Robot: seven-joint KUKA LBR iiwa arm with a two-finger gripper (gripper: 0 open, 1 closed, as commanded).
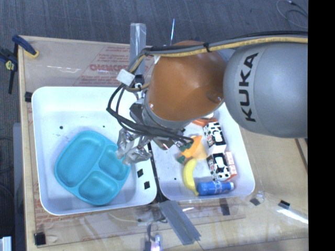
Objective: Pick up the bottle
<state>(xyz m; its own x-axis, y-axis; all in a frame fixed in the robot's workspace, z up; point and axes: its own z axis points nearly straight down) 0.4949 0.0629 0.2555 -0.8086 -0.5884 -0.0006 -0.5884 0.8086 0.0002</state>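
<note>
One bottle (214,186) lies well right of the end effector (130,149), whose grip I cannot tell.

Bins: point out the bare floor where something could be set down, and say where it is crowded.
Left bin: bare floor behind and left of the blue tray. Right bin: crowded with the banana, blue bottle and patterned boxes.

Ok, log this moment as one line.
gripper: over left bin, at blue tray | bottle: lying in right bin, ungrasped

banana (189,173) and cartons (220,164) around bottle (213,187)
</note>
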